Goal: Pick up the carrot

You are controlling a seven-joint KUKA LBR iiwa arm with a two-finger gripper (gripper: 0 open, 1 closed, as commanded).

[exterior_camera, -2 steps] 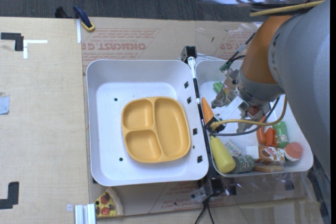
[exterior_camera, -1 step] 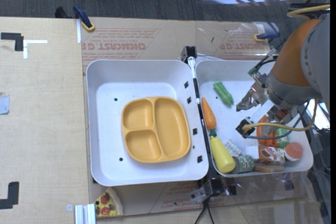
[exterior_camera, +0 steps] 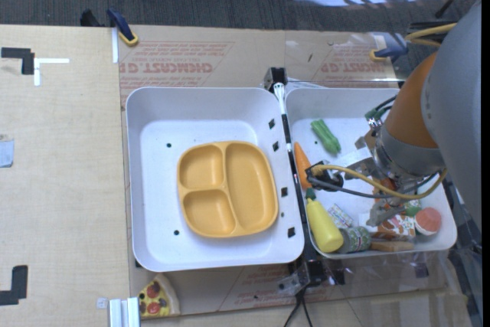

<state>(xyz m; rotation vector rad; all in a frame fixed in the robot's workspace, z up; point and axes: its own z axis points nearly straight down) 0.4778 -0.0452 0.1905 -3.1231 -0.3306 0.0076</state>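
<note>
Table [exterior_camera: 61, 165]: tan, bears two white bins side by side
Arm [exterior_camera: 452, 88]: grey with an orange band, reaches in over the right bin
Left bin [exterior_camera: 145, 188]: holds a yellow tray [exterior_camera: 227, 188] with three compartments
Right bin [exterior_camera: 344, 107]: holds carrot, green pod [exterior_camera: 325, 135], yellow bottle [exterior_camera: 323, 226]
End effector [exterior_camera: 383, 191]: low in the right bin, cannot tell its state
Carrot [exterior_camera: 302, 159]: by the right bin's left wall, above the bottle
</note>
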